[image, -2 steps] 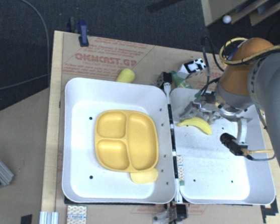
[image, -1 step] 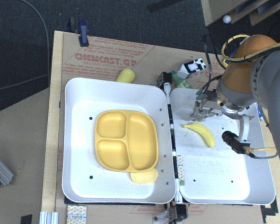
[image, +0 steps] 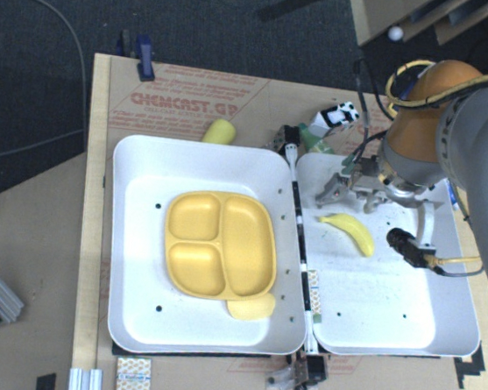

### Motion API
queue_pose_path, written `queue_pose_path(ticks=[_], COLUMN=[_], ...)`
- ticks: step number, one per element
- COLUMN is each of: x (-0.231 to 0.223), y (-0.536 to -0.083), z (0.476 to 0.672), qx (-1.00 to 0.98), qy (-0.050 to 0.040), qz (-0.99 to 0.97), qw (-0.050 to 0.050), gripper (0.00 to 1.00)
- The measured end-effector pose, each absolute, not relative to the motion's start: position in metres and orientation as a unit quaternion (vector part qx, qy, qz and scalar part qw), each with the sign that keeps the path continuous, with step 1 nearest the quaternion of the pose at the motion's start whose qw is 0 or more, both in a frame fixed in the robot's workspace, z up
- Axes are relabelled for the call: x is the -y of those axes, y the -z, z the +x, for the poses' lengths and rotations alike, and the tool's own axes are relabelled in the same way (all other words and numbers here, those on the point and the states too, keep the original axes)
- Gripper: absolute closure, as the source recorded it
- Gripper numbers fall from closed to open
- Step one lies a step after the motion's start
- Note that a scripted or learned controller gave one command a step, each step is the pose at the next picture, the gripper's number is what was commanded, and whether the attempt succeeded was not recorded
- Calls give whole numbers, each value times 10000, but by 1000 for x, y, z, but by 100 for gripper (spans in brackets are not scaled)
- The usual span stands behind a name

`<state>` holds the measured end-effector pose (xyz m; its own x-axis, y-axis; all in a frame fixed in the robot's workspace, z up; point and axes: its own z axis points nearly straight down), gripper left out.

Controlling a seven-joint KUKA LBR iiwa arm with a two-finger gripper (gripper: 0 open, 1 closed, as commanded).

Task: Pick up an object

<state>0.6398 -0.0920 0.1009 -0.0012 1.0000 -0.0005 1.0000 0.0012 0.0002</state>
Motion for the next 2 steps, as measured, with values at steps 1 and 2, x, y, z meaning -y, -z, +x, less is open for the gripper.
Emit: queue_pose_path(ticks=[1,2], x=[106,106], y=[-84,-94], z=[584,585], qx=[-7067,-7067], qy=[8,-2], qz=[7075,7075], qw=[-11,-3], gripper=[0,100])
